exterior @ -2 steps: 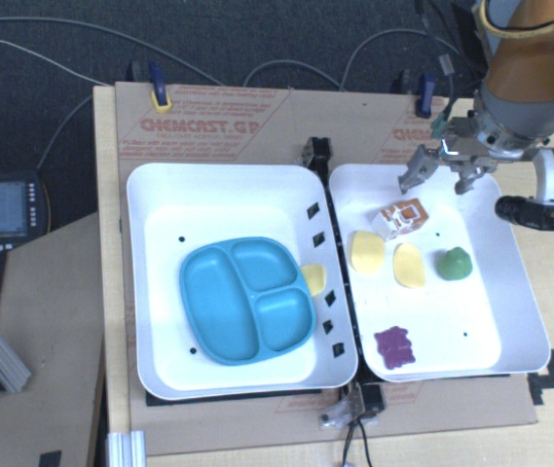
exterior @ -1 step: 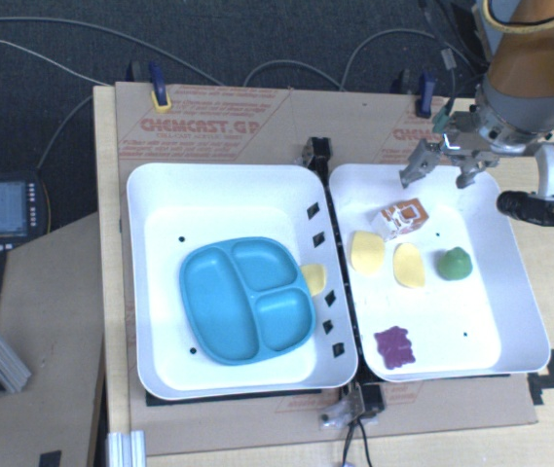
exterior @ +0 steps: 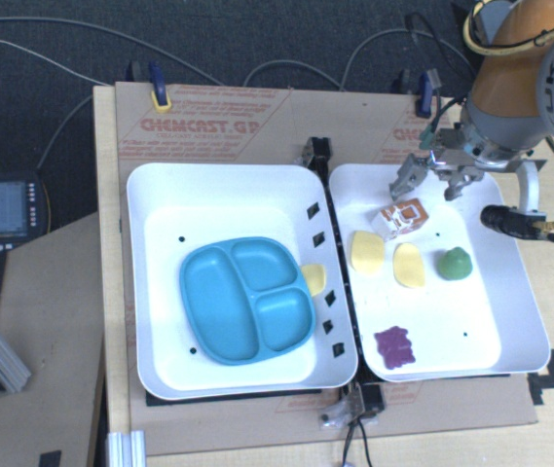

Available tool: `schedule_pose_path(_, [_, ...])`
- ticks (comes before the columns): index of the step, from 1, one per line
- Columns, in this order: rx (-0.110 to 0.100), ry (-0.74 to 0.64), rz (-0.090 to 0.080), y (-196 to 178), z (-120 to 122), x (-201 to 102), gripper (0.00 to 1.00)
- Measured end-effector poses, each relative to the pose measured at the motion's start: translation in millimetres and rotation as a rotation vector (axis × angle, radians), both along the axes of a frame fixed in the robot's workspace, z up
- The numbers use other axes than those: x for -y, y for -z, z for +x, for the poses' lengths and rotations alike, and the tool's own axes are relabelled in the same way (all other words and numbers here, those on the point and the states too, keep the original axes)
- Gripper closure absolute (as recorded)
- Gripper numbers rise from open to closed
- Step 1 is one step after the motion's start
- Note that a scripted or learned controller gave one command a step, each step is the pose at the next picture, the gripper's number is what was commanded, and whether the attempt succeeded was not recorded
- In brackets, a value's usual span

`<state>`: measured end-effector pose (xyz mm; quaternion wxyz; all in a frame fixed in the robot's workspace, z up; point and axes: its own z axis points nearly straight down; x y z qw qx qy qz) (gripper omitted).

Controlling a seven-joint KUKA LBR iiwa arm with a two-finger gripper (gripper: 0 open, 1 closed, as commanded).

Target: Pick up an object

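Hovering over the right bin, claw spread and holding nothing

Lowering straight down should serve best: the claw (exterior: 433, 175), fingers apart, hangs just above the small white and orange packet (exterior: 402, 217), the likeliest thing to pick, which lies below it and slightly toward the bins' divider. Centre over the packet first, then close. Further below the claw sit two pale yellow pieces (exterior: 367, 251) (exterior: 409, 265), with a green ball (exterior: 454, 263) beside them and a purple lump (exterior: 394, 345) beyond. The nearer yellow piece almost touches the packet and could get nudged. Across the divider, a blue sectioned tray (exterior: 245, 298) rests well clear
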<state>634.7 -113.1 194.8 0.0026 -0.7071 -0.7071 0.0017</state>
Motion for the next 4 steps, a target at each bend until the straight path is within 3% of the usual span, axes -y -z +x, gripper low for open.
schedule_pose_path(2, [-0.001, -0.001, 0.001, 93.4, -9.9, -9.0, 0.00])
schedule_pose_path(3, [0.007, 0.000, 0.000, 78.5, -7.5, -8.7, 1.00])
schedule_pose_path(4, [0.014, -0.001, -0.002, 14.7, -9.9, -6.5, 1.00])
